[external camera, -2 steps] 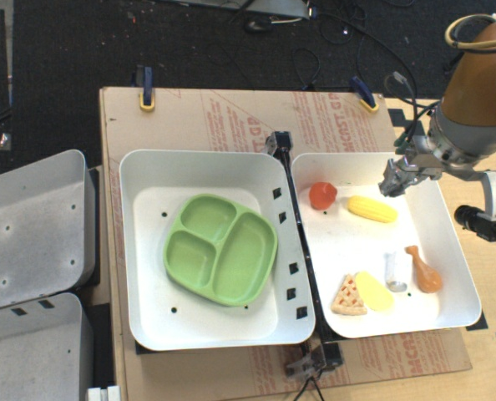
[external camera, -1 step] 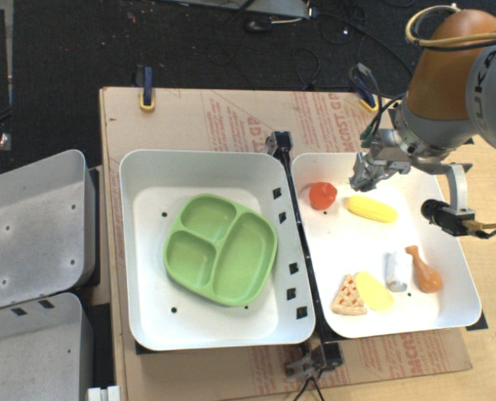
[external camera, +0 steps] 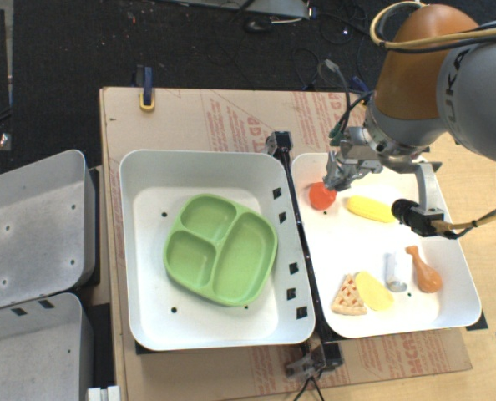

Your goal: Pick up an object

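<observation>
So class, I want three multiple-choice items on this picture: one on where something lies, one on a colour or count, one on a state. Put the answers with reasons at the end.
1. Where is the green tray?
A. In the left bin
B. In the right bin
C. On the floor

2. What colour is the round thing under the gripper?
A. Blue
B. Red
C. White

3. How does the green tray lie?
A. Upside down
B. On its edge
C. Flat, hollows facing up

Answers:
1. A, it sits within the left bin's walls.
2. B, the tomato beside the banana is red.
3. C, its three compartments show from above.
</observation>
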`<control>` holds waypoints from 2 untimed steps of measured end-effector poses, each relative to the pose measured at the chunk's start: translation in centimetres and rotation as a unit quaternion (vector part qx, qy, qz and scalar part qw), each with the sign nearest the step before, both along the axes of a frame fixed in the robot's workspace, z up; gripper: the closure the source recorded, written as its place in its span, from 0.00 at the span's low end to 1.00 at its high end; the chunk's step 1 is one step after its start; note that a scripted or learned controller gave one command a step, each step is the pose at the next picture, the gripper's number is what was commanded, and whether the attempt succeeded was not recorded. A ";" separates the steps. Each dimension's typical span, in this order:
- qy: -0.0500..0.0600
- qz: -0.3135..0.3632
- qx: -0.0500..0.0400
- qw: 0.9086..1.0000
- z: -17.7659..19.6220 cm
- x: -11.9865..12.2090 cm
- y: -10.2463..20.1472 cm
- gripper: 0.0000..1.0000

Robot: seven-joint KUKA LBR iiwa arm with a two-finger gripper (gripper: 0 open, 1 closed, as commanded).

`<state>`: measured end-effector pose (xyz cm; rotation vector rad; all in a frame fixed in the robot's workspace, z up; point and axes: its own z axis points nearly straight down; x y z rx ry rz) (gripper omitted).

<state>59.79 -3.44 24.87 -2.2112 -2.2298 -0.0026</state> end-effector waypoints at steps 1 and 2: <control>0.001 0.000 0.000 1.000 -1.1 -0.5 6.3 1.00; 0.001 -0.001 -0.001 1.000 -1.5 -1.5 11.2 1.00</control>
